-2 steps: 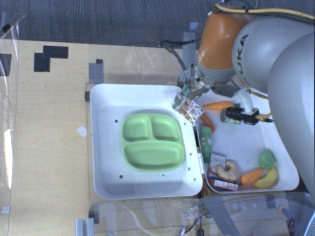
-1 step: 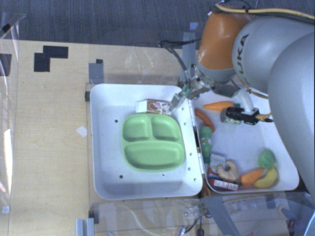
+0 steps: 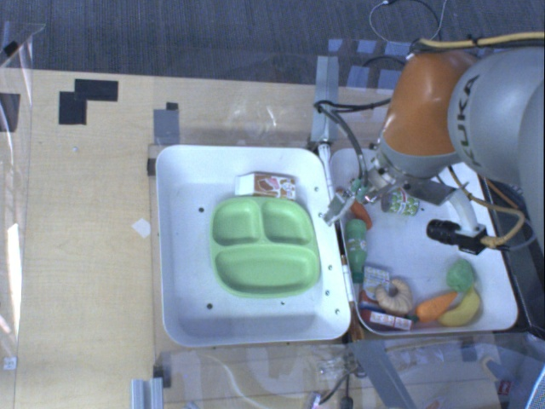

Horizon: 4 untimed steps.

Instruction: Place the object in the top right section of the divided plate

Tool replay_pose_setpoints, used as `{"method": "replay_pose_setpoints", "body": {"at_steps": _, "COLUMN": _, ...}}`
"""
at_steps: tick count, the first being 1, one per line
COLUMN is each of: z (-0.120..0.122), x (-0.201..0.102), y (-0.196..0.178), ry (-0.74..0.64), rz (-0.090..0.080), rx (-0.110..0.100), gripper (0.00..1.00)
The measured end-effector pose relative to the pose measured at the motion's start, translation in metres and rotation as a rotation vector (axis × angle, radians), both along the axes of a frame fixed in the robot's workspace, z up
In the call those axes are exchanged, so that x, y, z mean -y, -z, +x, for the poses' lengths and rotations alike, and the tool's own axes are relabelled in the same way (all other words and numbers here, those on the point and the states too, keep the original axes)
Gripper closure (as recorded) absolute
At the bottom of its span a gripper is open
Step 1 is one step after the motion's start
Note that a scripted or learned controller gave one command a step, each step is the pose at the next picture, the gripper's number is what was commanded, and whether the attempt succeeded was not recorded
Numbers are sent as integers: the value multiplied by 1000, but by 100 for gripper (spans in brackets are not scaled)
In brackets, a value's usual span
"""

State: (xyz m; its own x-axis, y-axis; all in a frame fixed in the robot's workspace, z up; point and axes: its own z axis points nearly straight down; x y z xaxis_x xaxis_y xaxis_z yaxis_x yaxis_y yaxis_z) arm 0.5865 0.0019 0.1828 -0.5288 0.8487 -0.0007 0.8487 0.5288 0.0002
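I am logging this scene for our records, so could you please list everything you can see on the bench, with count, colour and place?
bins: two, white, side by side on the bench
divided plate: one, green, three sections, middle of the left bin
small carton: one, white with red-brown print, left bin, just behind the plate
bottle: one, green with an orange-red cap, left edge of the right bin
doughnut: one, tan, front of the right bin
carrot: one, orange, front of the right bin
banana: one, yellow, front right corner
round green item: one, behind the banana
arm: one, grey with an orange band, over the right bin
end effector: one, above the bottle's cap
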Motion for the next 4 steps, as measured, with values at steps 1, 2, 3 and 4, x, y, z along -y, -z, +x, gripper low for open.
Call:
{"method": "replay_pose_setpoints", "body": {"at_steps": 1, "z": 2, "x": -1, "y": -9, "ry": -4, "rz": 1, "rx": 2, "gripper": 100}}
{"method": "replay_pose_setpoints", "body": {"at_steps": 2, "z": 3, "x": 16, "y": -5, "ry": -22, "rz": 0, "rx": 1, "gripper": 100}}
{"method": "replay_pose_setpoints", "body": {"at_steps": 3, "z": -12, "x": -56, "y": 0, "ry": -149, "rz": 1, "rx": 0, "gripper": 100}}
{"method": "replay_pose_setpoints", "body": {"at_steps": 4, "z": -48, "x": -107, "y": -38, "ry": -120, "rz": 1, "rx": 1, "gripper": 100}}
